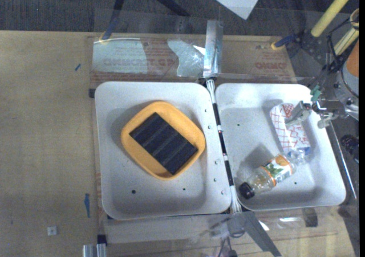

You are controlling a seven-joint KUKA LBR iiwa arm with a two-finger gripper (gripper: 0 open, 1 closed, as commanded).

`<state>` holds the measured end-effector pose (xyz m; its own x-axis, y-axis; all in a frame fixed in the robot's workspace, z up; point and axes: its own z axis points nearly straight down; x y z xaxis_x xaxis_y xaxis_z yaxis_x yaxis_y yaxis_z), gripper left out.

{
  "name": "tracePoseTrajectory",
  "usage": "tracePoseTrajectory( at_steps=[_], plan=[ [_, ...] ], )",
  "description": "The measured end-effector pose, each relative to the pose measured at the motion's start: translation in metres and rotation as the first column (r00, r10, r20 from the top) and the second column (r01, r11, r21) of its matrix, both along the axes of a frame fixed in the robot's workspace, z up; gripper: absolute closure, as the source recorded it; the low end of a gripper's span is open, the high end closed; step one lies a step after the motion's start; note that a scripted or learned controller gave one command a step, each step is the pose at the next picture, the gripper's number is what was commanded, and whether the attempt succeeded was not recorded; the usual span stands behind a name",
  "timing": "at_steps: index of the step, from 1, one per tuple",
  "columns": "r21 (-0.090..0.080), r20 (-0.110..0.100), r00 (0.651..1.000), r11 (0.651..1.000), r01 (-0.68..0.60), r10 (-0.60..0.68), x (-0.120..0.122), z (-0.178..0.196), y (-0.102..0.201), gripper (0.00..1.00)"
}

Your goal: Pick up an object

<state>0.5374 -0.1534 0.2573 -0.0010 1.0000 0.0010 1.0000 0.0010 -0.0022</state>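
Note:
In the left bin point(108, 107) lies an orange-yellow square dish point(162, 145) with a black ribbed insert. The right bin point(239, 102) holds a red-and-white patterned packet point(290, 127) at its right side. A clear plastic bottle point(269, 175) with an orange label and a black cap lies on its side near the front. My gripper point(309, 115) hangs over the right bin's right rim, just above the packet's upper end. It is open, with nothing between its fingers.
A crumpled bit of clear plastic point(300, 152) lies between the packet and the bottle. A metal divider point(213, 51) and taped plastic sheeting stand behind the bins. Cables and a yellow pole point(336, 5) crowd the far right.

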Motion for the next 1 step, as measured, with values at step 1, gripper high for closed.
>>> tracePoseTrajectory(
  at_steps=[1],
  plan=[
    [0.000, 0.000, 1.000, 1.000, 0.000, 0.000, 0.0000, 0.0000, 0.0000, 0.00]
  ],
)
